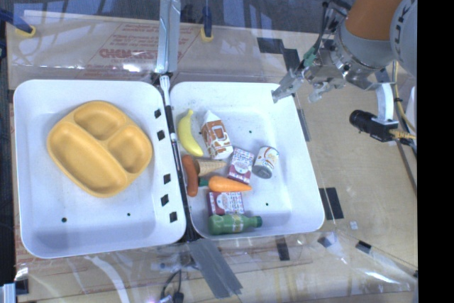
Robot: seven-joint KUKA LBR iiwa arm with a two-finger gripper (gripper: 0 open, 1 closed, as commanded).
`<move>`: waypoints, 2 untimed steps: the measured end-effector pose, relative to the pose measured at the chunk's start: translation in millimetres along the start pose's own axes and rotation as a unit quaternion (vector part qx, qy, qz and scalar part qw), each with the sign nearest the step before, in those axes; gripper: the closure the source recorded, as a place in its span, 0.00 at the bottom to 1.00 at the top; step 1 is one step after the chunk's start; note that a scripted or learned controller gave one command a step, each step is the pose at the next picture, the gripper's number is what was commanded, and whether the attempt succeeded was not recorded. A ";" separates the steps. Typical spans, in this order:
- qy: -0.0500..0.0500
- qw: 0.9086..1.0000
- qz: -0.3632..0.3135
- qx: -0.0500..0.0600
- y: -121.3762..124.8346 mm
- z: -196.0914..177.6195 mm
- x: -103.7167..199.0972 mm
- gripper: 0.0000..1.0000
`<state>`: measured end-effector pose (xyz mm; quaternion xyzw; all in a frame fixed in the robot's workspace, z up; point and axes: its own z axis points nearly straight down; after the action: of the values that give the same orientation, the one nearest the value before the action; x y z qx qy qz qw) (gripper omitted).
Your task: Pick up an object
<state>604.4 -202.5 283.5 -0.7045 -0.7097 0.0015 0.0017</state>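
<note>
The arm (pixel 379 3) comes in from the right, its orange band high at the far right corner, and its gripper (pixel 287 90) hangs over the far right corner of the right bin (pixel 301 202). The fingers are too small and blurred to read, so I cannot tell whether they are spread or closed; nothing shows between them, and they are well apart from the objects below.

The right bin holds all the small objects, gathered toward its left side. A banana (pixel 187 133) lies at the far left, just beside the divider between the bins. Next to it on the right a carton (pixel 215 138) sits tilted. Nearer the viewer a sausage (pixel 190 175) lies along the left wall, and a carrot (pixel 229 185) lies across beside it, pointing right. A small box (pixel 241 164) with red print lies between the carton and the carrot, and a can (pixel 265 162) lies on its side just right of that box. A red packet (pixel 225 203) lies near the carrot (touching or overlapped, hard to say which), and a green bottle (pixel 235 224) lies on its side along the near wall.

The left bin (pixel 42 230) holds a yellow tray (pixel 99 147) with three compartments, set toward its far middle.

Both bins rest on a bench (pixel 355 181) with black tape marks
</note>
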 end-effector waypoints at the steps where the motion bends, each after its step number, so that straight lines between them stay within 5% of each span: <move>1: 0.000 0.993 -0.118 0.000 -26.1 116.3 91.7 0.00; 2: 0.000 0.985 -0.170 -0.001 4.6 191.5 96.4 0.00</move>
<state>607.4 -106.1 92.0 -0.5732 -0.8194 0.0005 0.0007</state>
